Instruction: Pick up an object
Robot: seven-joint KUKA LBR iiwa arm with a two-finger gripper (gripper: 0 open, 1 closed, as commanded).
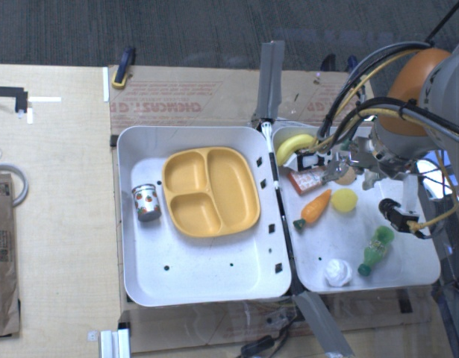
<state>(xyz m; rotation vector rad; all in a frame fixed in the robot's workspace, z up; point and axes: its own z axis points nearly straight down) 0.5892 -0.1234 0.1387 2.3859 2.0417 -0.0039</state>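
Gripper (pixel 341 166), grip state unclear, is hovering upper right over the right bin (pixel 408 274), nearing the carrot (pixel 316 206); next needs descending.

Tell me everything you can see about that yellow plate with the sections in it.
The yellow plate is a rounded-square tray that looks like smooth plastic, split by raised ridges into three compartments: two smaller ones on the left, one long one on the right. It lies flat, turned slightly askew, in the upper middle of the left bin. A small can lies just off its left edge; whether they touch is unclear.
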